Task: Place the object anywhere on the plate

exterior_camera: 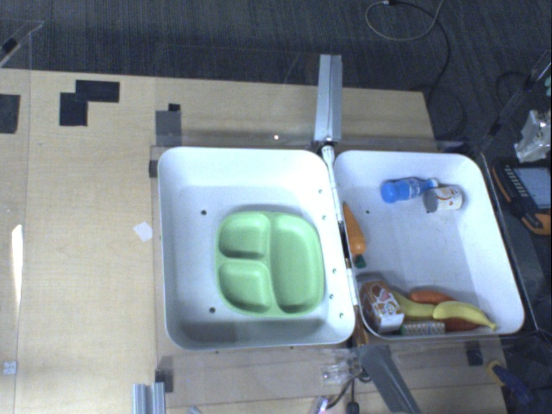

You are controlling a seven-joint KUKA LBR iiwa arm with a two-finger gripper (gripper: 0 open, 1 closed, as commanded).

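Observation:
A green plate (pixel 271 262) with three compartments lies in the middle of the left white bin (pixel 181 231). Nothing rests on it. The right white bin (pixel 483 231) holds the loose objects: a small bottle with a blue cap (pixel 423 191) lying on its side at the back, an orange carrot-like toy (pixel 353 232) against the left wall, a round packaged item (pixel 383 306) in the front left corner, and a yellow banana (pixel 459 312) with a red-orange piece (pixel 429 297) along the front wall.
A metal post (pixel 329 100) stands behind the seam between the two bins. Black marks (pixel 86 100) lie on the wooden bench at the far left. Cables and equipment (pixel 530 171) sit off the right side.

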